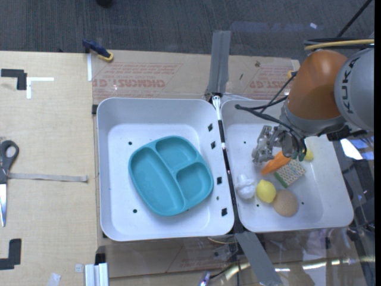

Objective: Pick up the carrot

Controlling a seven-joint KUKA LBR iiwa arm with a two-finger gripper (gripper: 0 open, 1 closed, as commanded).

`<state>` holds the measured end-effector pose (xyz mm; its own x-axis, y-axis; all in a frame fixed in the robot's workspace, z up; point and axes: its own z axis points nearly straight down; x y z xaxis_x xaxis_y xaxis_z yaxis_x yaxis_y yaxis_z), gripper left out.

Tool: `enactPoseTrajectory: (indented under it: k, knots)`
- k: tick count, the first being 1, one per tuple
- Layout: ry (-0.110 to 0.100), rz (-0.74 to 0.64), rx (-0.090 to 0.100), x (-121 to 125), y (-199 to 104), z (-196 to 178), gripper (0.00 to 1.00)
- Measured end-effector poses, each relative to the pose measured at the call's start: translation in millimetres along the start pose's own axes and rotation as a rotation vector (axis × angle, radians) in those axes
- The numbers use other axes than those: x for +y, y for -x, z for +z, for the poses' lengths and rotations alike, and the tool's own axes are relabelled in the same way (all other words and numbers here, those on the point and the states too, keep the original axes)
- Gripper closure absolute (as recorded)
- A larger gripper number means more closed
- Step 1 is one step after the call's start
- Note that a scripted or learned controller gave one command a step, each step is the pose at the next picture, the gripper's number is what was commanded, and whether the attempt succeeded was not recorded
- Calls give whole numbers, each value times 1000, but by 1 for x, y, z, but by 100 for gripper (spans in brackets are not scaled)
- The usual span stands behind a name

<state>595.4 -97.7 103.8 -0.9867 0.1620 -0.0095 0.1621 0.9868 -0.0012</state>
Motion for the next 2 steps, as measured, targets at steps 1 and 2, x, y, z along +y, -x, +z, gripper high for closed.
enactPoseTrajectory:
  k: [1,2]
  knots:
    - [0,0,0,0,0,0,0]
    - [0,173,7,-28,-31,11,0]
